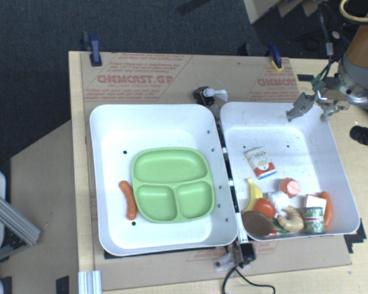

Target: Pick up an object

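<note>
My gripper (311, 110) hangs over the far right corner of the right bin (306, 143), below the grey arm with its orange band. Its two fingers are spread open, one finger (297, 109) reaching left, and nothing is between them. A pile of small toy foods lies in the near part of that bin, well below the gripper: a yellow banana (253, 194), a red tomato (265, 207), a brown round piece (256, 223), a green-labelled can (314, 220) and an orange carrot (327, 206). A small white and red carton (259, 162) lies apart, mid-bin.
The left bin (110, 133) holds a green divided plate (172, 184) and an orange sausage (129, 199) beside it on the left. A black and white clip (210, 95) sits at the bins' far junction. Blue clamps (94, 49) hold the board.
</note>
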Tool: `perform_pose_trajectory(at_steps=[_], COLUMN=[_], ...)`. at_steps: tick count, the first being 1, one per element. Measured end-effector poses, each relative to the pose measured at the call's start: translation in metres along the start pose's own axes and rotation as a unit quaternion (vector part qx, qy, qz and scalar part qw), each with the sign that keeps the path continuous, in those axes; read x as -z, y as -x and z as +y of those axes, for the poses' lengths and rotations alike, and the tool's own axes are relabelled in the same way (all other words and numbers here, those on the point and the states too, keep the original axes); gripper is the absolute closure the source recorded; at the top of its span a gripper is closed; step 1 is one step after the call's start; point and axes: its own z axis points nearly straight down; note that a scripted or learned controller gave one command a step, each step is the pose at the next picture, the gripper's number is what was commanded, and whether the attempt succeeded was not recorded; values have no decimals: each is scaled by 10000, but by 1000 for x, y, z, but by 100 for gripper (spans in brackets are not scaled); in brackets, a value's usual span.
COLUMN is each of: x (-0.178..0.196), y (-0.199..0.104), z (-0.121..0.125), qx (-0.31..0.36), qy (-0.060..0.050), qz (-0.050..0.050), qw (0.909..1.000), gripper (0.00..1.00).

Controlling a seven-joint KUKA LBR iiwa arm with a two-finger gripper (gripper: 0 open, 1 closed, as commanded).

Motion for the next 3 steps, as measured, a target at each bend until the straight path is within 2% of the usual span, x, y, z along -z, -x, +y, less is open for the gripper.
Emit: perform_pose_trajectory(at_steps=[1,2,3], x=[-102,-126,-114], y=[-93,-89,-89], z=[-26,-80,-76], qx=[36,-11,-6], qy=[-54,-44,4], qz=[30,13,1], qw=[10000,10000,10000], gripper=[0,0,100])
